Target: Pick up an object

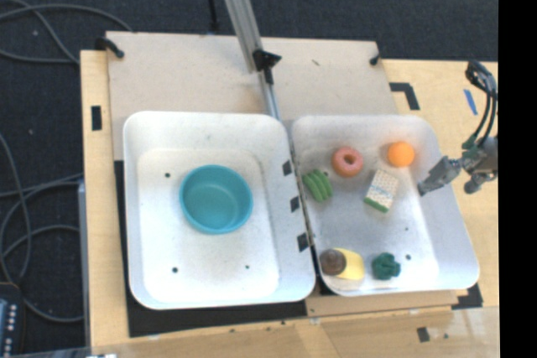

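1. Claw [443, 174]: it sits at about 3 o'clock in the view, over the right rim of the right bin [453, 247]. Dark parts lean down and to the left toward the bin floor. Whether it is open or closed I cannot tell, since its tips are too small and dark to read, and nothing can be seen gripped in it.
2. Nearest thing: an orange ball [400, 153] lies near the claw, at about 10 o'clock from it, in the bin's upper right corner.
3. A small white box with green print [381, 190] lies at about 8 o'clock from the claw, tilted, on the bin floor.
4. A pink ring-shaped doughnut [346, 161] rests left of the ball, apart from it.
5. A green ridged object [317, 184] lies close to the bin's left wall, at about 8 o'clock from the doughnut.
6. Along the bin's near edge, a yellow object with a brown end [344, 264] sits at about 7 o'clock in the bin, and a dark green lumpy object [386, 266] lies just beside it to the right.
7. Left bin [151, 138]: it holds a teal bowl [216, 198], upright, near its middle.
8. Both bins rest side by side on the table [168, 71], and a metal bar [239, 0] slants in from 12 o'clock to the gap between them.
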### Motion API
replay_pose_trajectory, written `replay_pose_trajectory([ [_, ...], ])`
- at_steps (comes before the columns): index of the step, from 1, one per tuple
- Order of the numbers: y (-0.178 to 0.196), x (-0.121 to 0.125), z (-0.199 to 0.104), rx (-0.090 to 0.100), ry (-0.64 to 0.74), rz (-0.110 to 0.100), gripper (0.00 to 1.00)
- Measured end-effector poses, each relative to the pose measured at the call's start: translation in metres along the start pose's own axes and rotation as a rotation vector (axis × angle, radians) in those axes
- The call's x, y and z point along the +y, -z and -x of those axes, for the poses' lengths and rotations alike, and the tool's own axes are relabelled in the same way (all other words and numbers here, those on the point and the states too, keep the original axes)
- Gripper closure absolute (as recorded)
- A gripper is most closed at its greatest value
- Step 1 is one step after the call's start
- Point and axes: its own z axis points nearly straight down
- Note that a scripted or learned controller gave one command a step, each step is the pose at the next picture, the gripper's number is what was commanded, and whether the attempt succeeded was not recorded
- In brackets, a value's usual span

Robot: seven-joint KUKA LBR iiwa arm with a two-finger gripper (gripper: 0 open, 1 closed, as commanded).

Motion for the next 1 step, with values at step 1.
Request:
replay_pose_trajectory([
  [1, 0.0001, 0.0, 0.0, 0.0, -0.001, 0.001, 0.0],
])
